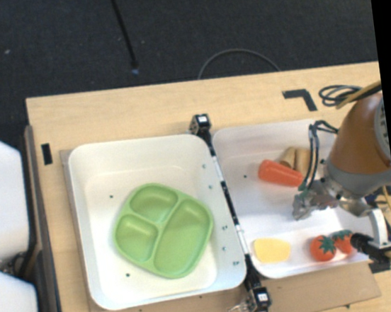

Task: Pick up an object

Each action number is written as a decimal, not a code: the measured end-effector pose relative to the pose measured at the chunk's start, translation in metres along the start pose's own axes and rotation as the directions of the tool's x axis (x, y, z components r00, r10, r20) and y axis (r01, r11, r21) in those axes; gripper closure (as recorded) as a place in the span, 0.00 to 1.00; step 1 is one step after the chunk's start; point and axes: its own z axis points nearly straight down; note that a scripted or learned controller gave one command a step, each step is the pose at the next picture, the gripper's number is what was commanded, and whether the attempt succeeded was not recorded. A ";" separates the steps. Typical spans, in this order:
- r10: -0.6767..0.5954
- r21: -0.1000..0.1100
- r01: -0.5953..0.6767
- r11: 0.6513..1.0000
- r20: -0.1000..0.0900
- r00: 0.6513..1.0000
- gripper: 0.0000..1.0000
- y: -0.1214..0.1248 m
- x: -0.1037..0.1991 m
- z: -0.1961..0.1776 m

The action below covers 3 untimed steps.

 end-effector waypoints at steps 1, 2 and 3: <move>-0.010 -0.002 0.010 1.000 0.002 1.000 1.00 0.012 -0.002 -0.056; -0.011 -0.004 0.011 1.000 0.002 1.000 1.00 0.012 -0.001 -0.099; -0.011 -0.003 0.011 1.000 0.002 1.000 1.00 0.014 -0.002 -0.144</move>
